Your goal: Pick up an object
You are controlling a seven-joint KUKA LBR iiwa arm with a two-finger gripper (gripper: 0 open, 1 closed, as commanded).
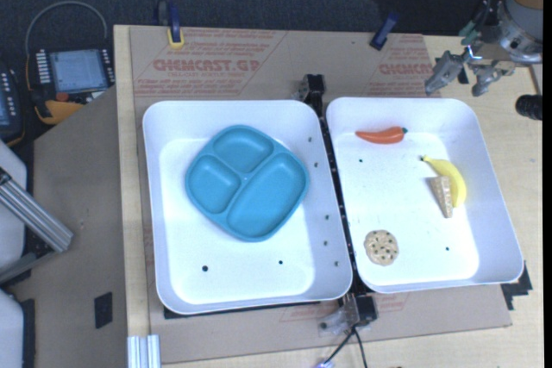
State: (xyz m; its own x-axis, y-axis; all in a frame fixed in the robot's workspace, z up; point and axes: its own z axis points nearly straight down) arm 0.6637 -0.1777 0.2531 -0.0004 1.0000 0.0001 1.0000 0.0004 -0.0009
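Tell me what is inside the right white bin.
The right shallow white bin holds a red chili pepper, a yellow banana with a tan wedge against it, and a round cookie. Nothing looks covered.

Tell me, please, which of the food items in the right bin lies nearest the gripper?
The red chili pepper lies nearest the gripper. It sits along the bin's far edge, while the banana and the cookie lie further toward the near side.
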